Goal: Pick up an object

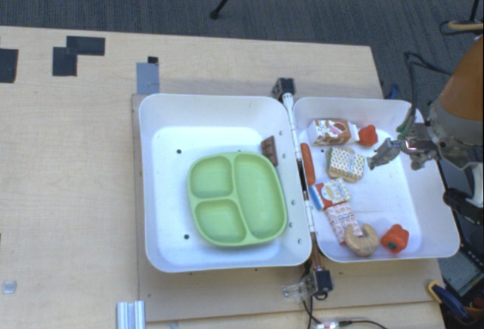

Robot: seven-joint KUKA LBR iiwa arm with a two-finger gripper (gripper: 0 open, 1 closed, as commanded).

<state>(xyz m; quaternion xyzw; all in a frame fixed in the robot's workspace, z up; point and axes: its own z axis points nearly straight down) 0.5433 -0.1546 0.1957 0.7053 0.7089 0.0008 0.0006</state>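
The likeliest target, to my eye, is the cracker packet, lying flat in the upper middle of the right bin; the hand is hovering just to its right, above the bin floor, with nothing between its fingers. Those fingers are looking spread, one dark tip pointing left toward the packet, though the slant of the view is making the gap hard to judge. The arm is reaching in from the right at a tilt, probably so the hand can drop onto the scattered toys without striking the bin's wall.

Around the packet other toys are crowding in: a wrapped snack just above it, a small red piece near the hand, a hot dog lying along the left wall, a red-and-blue carton below, then a printed wrapper touching a doughnut, and a red pepper near the bottom right. The red piece is sitting closest to the descent path and could get nudged.

The left bin is holding a green divided plate and a small brown item by the dividing wall. Both bins are resting on the wooden table.
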